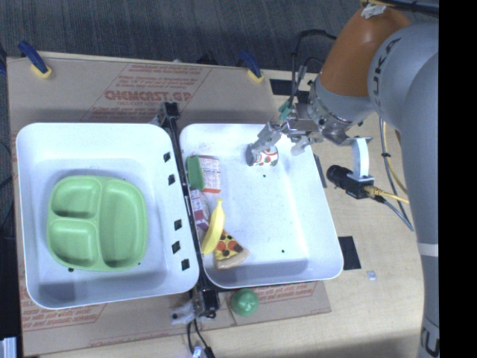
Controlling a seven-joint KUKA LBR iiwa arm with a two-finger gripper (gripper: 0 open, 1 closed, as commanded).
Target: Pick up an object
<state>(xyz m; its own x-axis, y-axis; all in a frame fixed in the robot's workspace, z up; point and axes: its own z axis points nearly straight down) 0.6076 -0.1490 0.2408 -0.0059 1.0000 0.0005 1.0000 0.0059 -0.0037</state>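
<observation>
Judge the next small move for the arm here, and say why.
Probably a short lift straight up. The gripper sits over the far end of the right bin with a small red-and-white object at its fingertips, apparently between them. The banana, pizza slice and packet lie apart along the bin's left wall, so rising would show whether the grasp holds.

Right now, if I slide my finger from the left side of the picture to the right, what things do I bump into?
Green divided plate in the left bin → banana in the right bin → small red-and-white object → gripper → grey arm with its orange band.
</observation>
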